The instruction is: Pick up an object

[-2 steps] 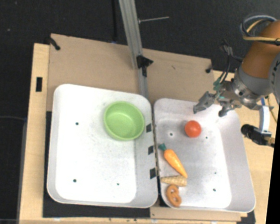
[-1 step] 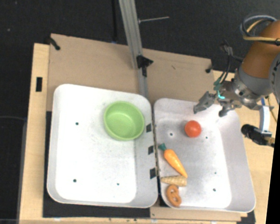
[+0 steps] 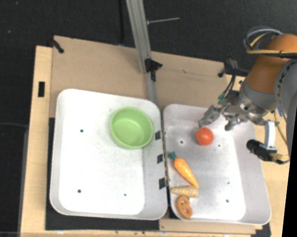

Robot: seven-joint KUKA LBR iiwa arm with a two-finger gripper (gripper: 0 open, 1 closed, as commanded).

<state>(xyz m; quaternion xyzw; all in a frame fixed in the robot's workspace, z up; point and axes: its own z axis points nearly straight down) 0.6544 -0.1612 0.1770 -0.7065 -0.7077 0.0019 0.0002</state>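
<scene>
While gripper (image 3: 219, 118) hangs spread, grasping nothing | carrot (image 3: 185, 170) long axis diagonal, tip lower-right.

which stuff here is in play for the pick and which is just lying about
In play: gripper, open, above the red tomato; carrot, pale root and pretzel in the right bin.

Lying about: green bowl in the left bin; metal pole.

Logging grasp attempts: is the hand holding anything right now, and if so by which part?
Nothing is held. The hand hovers open above the right white bin, its fingers spread, with the small round red tomato lying apart just below them.
</scene>
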